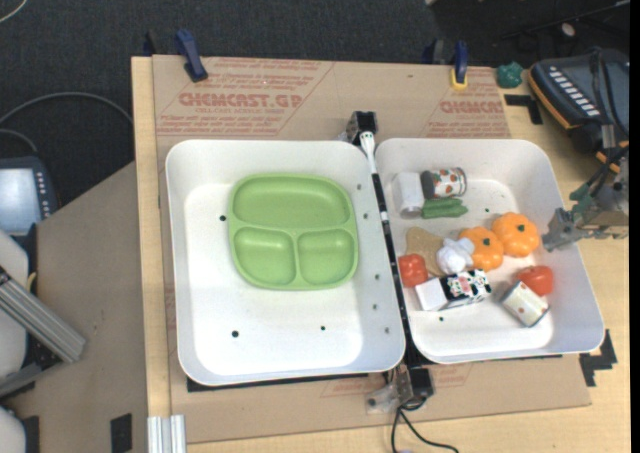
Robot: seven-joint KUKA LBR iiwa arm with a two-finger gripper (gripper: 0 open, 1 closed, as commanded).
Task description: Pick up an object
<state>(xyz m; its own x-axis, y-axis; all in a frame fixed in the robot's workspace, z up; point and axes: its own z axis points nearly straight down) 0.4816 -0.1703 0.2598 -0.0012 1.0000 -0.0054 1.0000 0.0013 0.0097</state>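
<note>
The right bin (570, 326) holds several small objects. Among them are an orange pumpkin (517, 232), an orange ball (487, 249), a white lump (455, 255), a red piece (412, 268), a black-and-white box (458, 289) and a red-and-white cylinder (529, 298). At the back lie a small can (444, 182), a green stick (443, 209) and a white cup (407, 191). My gripper (566, 226) hangs at that bin's right rim, just right of the pumpkin, with nothing seen in it.
A green divided plate (293, 231) lies in the left bin (200, 321). Clamps (190, 53) and a dark device (575, 91) sit at the bench's back edge. Bare bin floor shows around the plate.
</note>
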